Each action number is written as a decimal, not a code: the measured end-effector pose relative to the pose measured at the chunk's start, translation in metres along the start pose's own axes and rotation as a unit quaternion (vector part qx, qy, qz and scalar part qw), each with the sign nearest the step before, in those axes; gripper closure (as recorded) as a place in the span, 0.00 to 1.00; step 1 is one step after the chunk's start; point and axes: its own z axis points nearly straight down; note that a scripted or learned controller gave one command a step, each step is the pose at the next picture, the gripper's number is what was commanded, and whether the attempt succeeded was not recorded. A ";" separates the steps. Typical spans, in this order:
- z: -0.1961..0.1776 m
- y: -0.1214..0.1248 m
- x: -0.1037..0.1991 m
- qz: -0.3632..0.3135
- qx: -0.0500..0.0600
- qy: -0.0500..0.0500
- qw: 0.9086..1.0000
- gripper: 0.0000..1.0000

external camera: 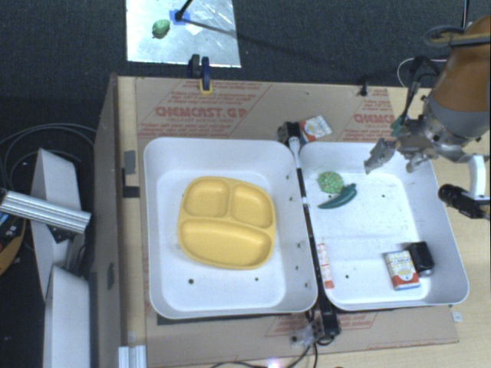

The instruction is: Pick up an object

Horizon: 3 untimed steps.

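In the right bin (430, 228) lie a pale green leafy ball (331, 181), a dark green pepper (338, 198), a small orange and white box (401, 270) and a black block (420, 257). My gripper (399, 153) hangs over the bin's far edge, to the right of the green ball and apart from it. Nothing is between its fingers. The arm with its orange band (464, 83) comes in from the upper right.
The left bin (165, 282) holds a yellow divided tray (227, 221). A small packet (314, 128) lies on the cardboard behind the bins. A shiny sheet (207, 29) with a green lump sits at the far back. A metal bar (46, 211) lies at the left.
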 end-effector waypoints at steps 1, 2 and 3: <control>0.089 0.040 0.025 -0.001 0.002 0.000 1.000 0.00; 0.151 0.056 0.034 -0.001 0.001 0.000 1.000 0.00; 0.139 0.057 0.033 -0.002 -0.001 0.000 1.000 1.00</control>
